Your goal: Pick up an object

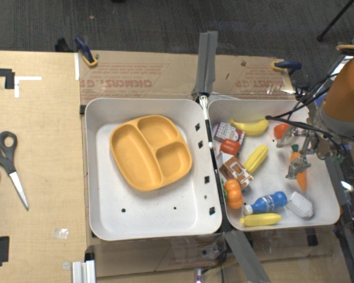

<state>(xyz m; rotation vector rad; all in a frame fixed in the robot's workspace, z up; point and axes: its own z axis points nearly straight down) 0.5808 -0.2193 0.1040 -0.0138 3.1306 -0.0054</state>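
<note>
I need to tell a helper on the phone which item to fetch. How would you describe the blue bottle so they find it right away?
Look at the right bin, the one crowded with toy food, not the one holding the orange divided plate. Go to its near edge, where a blue bottle lies on its side just above a yellow banana. It is the bin's only blue item, with a white cap.

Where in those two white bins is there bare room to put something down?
The left bin has bare floor in front of the orange plate and along its sides. The right bin is crowded: toys run down its left side from the banana to the blue bottle. A small patch lies between the corn and the hand.
</note>
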